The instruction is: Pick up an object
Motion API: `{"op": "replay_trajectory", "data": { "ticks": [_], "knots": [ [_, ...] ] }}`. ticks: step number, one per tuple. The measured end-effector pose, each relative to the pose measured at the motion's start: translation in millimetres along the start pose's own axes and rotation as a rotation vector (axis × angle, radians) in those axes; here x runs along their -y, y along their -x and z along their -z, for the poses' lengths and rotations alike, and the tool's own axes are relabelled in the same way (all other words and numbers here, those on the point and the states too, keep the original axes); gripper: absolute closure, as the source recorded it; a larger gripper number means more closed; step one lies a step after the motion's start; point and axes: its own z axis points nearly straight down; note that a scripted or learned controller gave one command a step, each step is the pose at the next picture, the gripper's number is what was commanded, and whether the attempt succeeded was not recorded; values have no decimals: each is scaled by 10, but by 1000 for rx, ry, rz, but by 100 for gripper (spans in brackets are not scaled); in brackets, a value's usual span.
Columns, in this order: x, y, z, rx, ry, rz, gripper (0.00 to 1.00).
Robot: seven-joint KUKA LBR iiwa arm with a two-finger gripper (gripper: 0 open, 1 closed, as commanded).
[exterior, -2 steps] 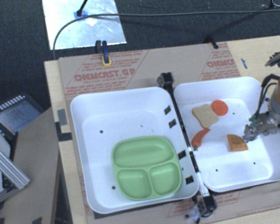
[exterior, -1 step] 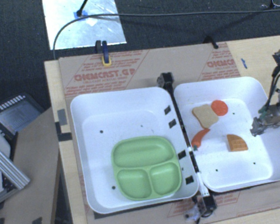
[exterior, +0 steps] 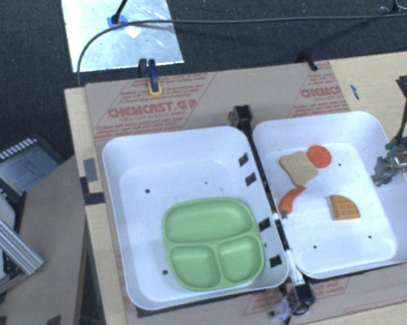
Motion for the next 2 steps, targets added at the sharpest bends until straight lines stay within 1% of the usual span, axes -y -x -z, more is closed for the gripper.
{"op": "replay_trajectory", "data": {
  "ticks": [1, 2],
  "knots": [
    [-79, -9, 622, 1, 2, 1, 100],
    [-39, -539, 609, -3, -4, 5, 100]
  ]
}}
